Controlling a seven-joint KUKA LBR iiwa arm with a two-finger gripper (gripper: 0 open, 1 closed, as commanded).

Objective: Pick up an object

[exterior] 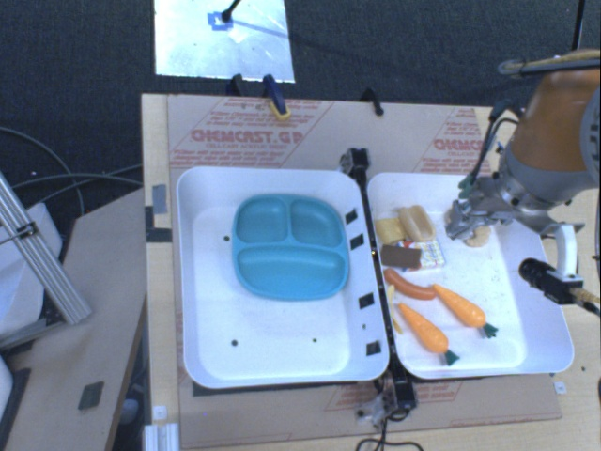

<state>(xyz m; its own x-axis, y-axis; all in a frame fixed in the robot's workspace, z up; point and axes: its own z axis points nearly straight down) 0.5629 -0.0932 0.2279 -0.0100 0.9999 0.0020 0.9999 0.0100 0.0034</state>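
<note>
**Inspector:** Report the objects available for picking.

**Assistant:** All lie in the right shallow white bin [549,346]. Along its left part: a pale tan bread-like block [416,222] beside a smaller yellowish block [389,230], a dark brown flat piece [400,256] just below them, and a small white card with coloured dots [431,253] touching that piece's right side. Lower down sit a red-orange sausage-shaped toy [409,285] and two orange toy carrots with green tips, one toward the right [463,307] and one nearer the front [424,330]. A pale round disc [479,238] lies near the bin's upper middle.

**Inspector:** Position and state of the claw?

**Assistant:** The claw [467,218] is low over the right bin, just beside the pale disc and right of the bread-like block. Whether it is spread or closed cannot be told, and nothing is seen gripped in it. The grey arm with the orange band [562,120] enters from the right.

**Inspector:** Surroundings?

**Assistant:** The left white bin [211,346] holds a blue three-compartment plastic plate [289,248]. Both bins rest on a cardboard sheet with red print [254,134] on the surface.
</note>
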